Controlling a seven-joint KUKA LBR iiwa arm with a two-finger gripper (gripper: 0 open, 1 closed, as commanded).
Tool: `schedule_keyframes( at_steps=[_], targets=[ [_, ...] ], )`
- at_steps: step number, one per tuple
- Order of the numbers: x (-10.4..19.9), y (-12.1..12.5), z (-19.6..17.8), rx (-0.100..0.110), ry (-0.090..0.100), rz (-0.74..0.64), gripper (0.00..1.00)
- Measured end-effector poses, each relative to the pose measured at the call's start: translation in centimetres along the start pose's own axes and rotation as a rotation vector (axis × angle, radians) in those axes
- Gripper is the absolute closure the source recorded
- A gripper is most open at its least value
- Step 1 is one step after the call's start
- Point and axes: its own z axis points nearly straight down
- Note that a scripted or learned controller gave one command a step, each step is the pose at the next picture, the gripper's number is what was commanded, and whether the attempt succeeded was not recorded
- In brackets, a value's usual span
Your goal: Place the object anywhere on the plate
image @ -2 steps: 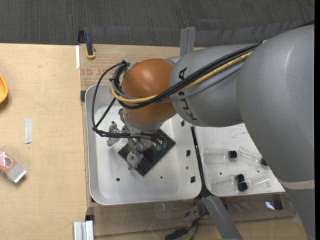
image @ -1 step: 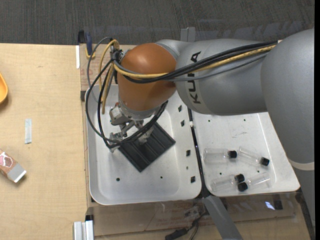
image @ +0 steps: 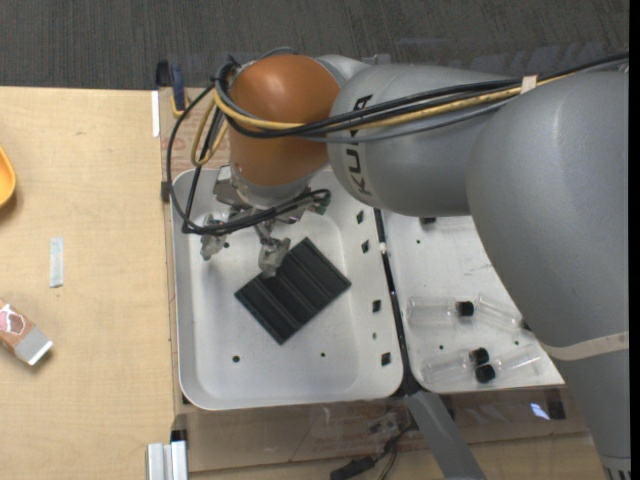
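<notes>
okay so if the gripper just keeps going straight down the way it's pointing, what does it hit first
Probably the upper corner of the black ribbed rectangular plate lying in the left white bin: one finger of the gripper hangs right at that corner. Its height above the plate is unclear from this slanted view.
</notes>
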Motion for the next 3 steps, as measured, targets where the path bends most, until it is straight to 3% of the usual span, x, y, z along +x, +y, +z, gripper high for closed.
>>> schedule_keyframes(
  at_steps=[1, 2, 3],
  targets=[
    [4.8, 7.6, -1.0, -0.004, 0.003, -0.422, 0.0],
    [0.6, 1.8, -6.2, 0.001, -0.001, -0.219, 0.0],
    [2.4, 4.9, -0.2, 0.001, 0.001, -0.152, 0.0]
  ],
)
